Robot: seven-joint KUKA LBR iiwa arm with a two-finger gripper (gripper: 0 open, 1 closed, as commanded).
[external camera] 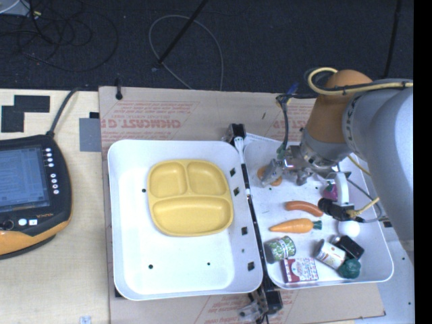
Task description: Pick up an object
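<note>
A grey arm (378, 133) with an orange band reaches into the right-hand white bin (385, 265), its hand (287, 169) low over the bin's far end; whether its digits are spread or pressed together cannot be told. Nearby lie two orange carrots, one (304, 208) just beyond the other (295, 227), green-tipped. The left bin (128, 248) holds a yellow divided plate (190, 198).

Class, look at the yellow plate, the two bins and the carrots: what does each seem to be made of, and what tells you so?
Yellow plate: likely moulded plastic, smooth with a soft sheen and rounded compartments. Bins: probably thin white plastic, glossy, with rounded rims. Carrots: seemingly toy plastic, uniformly orange and slightly shiny; rubber cannot be ruled out.
</note>
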